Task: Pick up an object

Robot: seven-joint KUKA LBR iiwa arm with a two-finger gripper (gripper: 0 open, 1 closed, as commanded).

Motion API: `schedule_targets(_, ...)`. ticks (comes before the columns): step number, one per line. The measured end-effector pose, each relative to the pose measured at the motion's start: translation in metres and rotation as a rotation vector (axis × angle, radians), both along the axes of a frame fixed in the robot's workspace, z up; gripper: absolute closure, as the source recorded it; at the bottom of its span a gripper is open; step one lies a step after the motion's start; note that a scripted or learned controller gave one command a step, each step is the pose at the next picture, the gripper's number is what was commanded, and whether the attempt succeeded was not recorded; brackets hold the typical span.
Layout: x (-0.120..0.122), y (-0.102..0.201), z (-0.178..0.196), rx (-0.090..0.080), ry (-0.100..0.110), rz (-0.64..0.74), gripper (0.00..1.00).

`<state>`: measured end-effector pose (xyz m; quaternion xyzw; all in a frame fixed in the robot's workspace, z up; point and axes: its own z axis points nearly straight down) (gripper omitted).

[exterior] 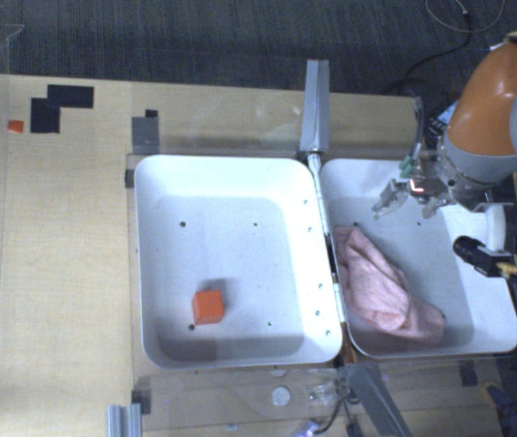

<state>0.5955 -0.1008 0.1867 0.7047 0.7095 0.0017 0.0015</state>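
A crumpled pink cloth [378,285] lies in the right bin [491,335], along its left side. A small orange block [208,306] rests in the left bin [163,189], toward its front left. My gripper [411,198] hovers over the back of the right bin, above and behind the cloth. Its fingers are spread apart with nothing between them.
A metal divider post [314,107] stands behind the seam between the two bins. Black shapes [56,106] and a small orange square [15,127] sit on the bench at the far left.
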Motion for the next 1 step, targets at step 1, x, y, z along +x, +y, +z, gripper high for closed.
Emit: schedule_targets(1, -0.0210, -0.0142, -0.0887, -0.003, -0.005, 0.305, 0.00)
